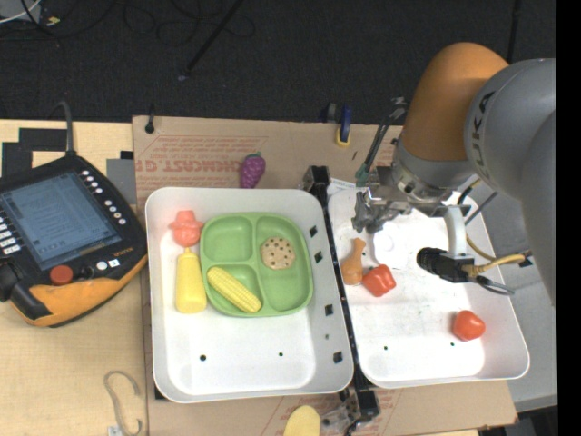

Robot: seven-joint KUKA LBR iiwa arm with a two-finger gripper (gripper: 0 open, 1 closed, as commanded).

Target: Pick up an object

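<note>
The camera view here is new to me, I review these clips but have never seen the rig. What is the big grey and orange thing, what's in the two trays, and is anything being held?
This is one picture from a fixed camera above a bench, looking down at a slant. The big grey and orange shape is a robot arm reaching in from the right. Its gripper hangs over the right bin, just above a toy drumstick; I cannot tell whether its fingers are open, and nothing shows between them. That bin also holds a red pepper beside the drumstick and a tomato farther off. The left bin holds a green divided plate with a cookie and corn in separate compartments, plus a yellow bottle and a pink toy beside it. The screened device at left is a control tablet.
</note>
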